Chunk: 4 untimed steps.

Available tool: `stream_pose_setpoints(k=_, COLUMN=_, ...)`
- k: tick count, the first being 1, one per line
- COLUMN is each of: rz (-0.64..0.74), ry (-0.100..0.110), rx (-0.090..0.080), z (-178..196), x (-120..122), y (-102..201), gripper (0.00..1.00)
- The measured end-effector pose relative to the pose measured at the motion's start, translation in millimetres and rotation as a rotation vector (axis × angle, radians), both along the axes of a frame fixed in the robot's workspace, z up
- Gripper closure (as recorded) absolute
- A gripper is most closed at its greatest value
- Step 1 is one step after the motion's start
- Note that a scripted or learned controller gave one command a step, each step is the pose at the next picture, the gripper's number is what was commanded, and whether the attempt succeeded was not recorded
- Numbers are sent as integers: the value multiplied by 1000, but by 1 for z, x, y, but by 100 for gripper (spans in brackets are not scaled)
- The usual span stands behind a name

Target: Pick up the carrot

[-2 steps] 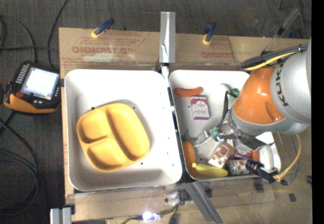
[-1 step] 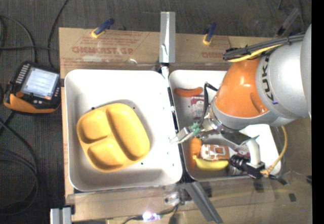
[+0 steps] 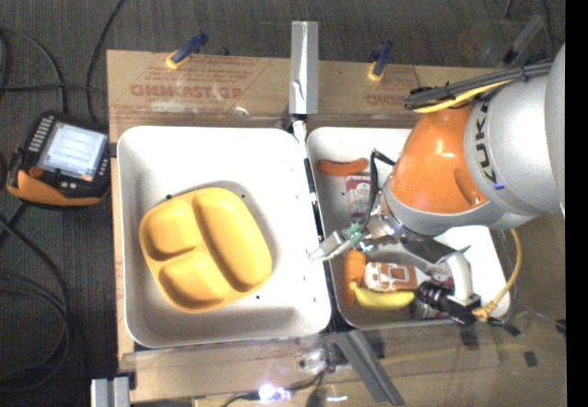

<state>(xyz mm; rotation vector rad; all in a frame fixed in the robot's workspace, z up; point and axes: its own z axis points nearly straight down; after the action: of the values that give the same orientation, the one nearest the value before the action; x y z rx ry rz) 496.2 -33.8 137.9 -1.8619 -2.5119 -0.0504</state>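
Fingers [image 3: 326, 252] first: they sit low at the left side of the right bin [image 3: 491, 244], close to the wall it shares with the left bin. From this slanted view I cannot tell whether they are apart or together. Nothing is visibly between them. The gripper [image 3: 342, 244] hangs just above and to the left of the carrot [image 3: 352, 269], and I cannot say whether it touches it.

Going down by size, the grey arm [image 3: 514, 148] with its orange band reaches in from the right and covers much of the right bin. Under everything lies the bench [image 3: 230, 88], topped with a brown board. On it the left bin [image 3: 129, 212] carries a yellow divided plate [image 3: 207, 247], lying slightly turned near the bin's middle. A teach pendant [image 3: 64, 157] with a lit screen rests on the floor off the bench's left edge. An upright metal bar [image 3: 304, 65] stands at the far edge, above the seam between the bins.

Inside the right bin, the carrot shows as a short orange piece near the front left corner. Just beside it on the right lies a banana [image 3: 384, 299], with a small printed carton [image 3: 390, 275] above it. An orange-red item [image 3: 344, 166] lies at the far left of that bin. Two blue-and-yellow clamps [image 3: 186, 49] grip the board's far edge.
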Motion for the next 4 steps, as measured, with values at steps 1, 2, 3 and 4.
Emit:
stream_pose_setpoints(k=1, rz=-287, ry=15, rx=-33, z=44, x=-12, y=41, gripper=0)
stream_pose_setpoints(k=2, rz=-22, ry=11, rx=-37, z=45, x=-13, y=-38, gripper=0)
stream_pose_setpoints(k=3, rz=50, ry=9, rx=-35, z=45, x=-12, y=49, gripper=0)
stream_pose_setpoints(k=4, rz=285, ry=2, rx=-38, z=82, x=-11, y=21, gripper=0)
